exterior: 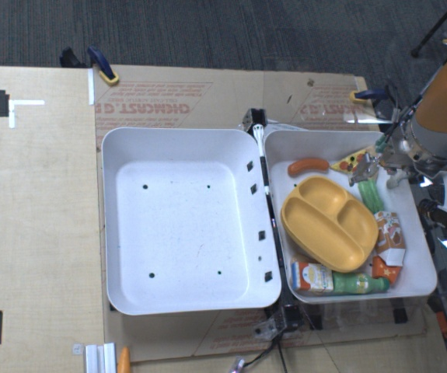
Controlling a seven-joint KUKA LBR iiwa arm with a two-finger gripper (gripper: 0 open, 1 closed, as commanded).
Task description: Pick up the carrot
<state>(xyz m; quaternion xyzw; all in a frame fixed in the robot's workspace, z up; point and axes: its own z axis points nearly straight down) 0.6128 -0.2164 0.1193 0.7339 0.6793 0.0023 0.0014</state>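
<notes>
Jaws [378, 169] hovering over the back right of the right bin [417, 286], nothing visibly gripped.

Poised above the right bin, beside a pizza slice toy [352, 162] and over a green item [371, 195]; 2 metal fingers [365, 169] visible, slightly parted, nothing seen between them. Carrot [385, 268] lying at the front right of the same bin, just beside the yellow divided plate [330, 222], touching a green bottle [340, 282]. Sausage [309, 166] near the back wall. Left bin [114, 231] alongside on the table [29, 247].
</notes>
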